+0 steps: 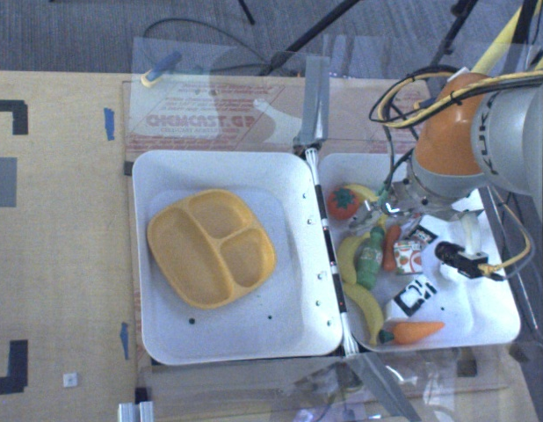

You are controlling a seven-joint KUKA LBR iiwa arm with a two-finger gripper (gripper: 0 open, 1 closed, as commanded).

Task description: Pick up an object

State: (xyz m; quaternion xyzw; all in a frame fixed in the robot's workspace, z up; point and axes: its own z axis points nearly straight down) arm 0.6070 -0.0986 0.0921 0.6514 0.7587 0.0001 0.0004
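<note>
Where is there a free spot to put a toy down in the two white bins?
Left bin: bare floor all around the yellow divided plate, widest along the near edge. Right bin: crowded on its left with bananas, tomato, green bottle and carrot; a small bare patch lies at its near right corner.

Only readable text: faint red mirrored print on the clear sheet behind the bins, roughly "CHEMCAST GP", not certain. Black-and-white marker tag in right bin, pattern only. Small carton has print, too small to read.
</note>
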